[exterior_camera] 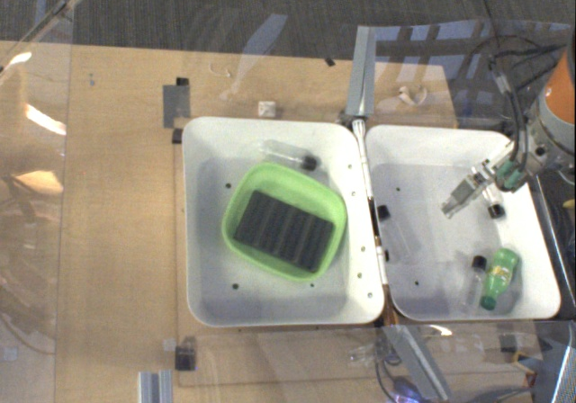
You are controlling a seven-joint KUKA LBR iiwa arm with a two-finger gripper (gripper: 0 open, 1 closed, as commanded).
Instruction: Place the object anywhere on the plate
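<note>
A green plate (236,212) with a dark ribbed insert lies in the middle of the left bin (202,293). A small green bottle (499,277) with a black cap lies on its side in the lower right corner of the right bin (405,298). My gripper (454,201) hangs over the upper middle of the right bin, slanting down to the left. It is well above and left of the green bottle and touches nothing that I can see.
A clear tube with a black cap (290,155) lies in the left bin just behind the plate. A small black piece (494,210) sits on the right bin's floor beside the gripper. The bins meet at a ridge (367,212).
</note>
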